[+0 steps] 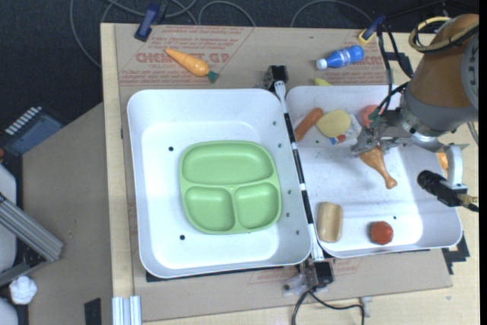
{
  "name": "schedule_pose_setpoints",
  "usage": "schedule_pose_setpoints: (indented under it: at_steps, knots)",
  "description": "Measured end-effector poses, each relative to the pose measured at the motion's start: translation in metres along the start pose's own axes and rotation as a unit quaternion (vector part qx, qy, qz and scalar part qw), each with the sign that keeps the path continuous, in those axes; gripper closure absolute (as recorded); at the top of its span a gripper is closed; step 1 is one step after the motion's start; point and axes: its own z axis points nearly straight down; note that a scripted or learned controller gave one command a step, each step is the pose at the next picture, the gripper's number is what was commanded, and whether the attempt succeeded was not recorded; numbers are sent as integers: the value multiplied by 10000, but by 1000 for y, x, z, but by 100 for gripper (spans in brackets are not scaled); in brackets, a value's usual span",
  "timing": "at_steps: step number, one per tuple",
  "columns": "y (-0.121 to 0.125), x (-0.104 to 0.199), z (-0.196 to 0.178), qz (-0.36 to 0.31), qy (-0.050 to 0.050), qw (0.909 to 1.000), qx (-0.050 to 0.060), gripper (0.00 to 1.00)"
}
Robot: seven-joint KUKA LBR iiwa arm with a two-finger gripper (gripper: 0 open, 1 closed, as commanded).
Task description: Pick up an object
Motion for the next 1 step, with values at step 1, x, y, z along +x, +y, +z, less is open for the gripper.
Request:
schedule_pose_setpoints:
  at_steps: [1]
  knots:
    - [6,75,-42,4,0,10000,1,100]
